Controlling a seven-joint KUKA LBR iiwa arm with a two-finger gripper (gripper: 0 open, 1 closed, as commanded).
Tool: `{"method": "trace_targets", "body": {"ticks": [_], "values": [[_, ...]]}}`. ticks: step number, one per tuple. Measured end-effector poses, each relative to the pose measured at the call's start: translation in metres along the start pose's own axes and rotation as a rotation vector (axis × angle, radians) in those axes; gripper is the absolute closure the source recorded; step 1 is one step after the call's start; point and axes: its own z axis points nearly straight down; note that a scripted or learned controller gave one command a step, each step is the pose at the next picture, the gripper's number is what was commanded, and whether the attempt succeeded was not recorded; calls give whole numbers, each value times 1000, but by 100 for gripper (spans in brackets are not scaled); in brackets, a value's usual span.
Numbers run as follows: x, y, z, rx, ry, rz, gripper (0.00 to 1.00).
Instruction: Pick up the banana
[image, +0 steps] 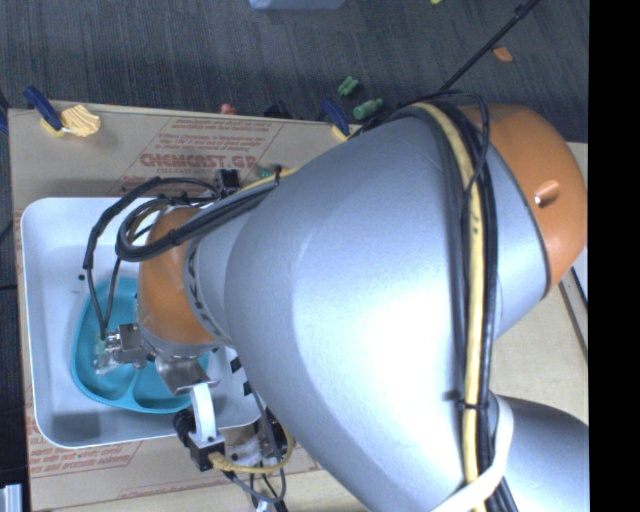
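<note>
My grey arm with its orange band (165, 290) reaches down into the left white bin (45, 300) and covers most of the scene. The gripper (113, 348) shows as a metal part low over a light blue, bowl-like object (95, 375) lying in the bin's near half. The wrist and cables hide the bin's middle and right side.
The bin sits on a cardboard sheet (200, 140). A blue clamp with a yellow pad (72, 120) holds the sheet's far left corner. Small green pieces (358, 96) lie on the dark floor beyond the bench.
</note>
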Motion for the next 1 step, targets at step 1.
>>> {"method": "trace_targets", "body": {"ticks": [1], "values": [[26,3,0,1,-7,-189,0]]}}
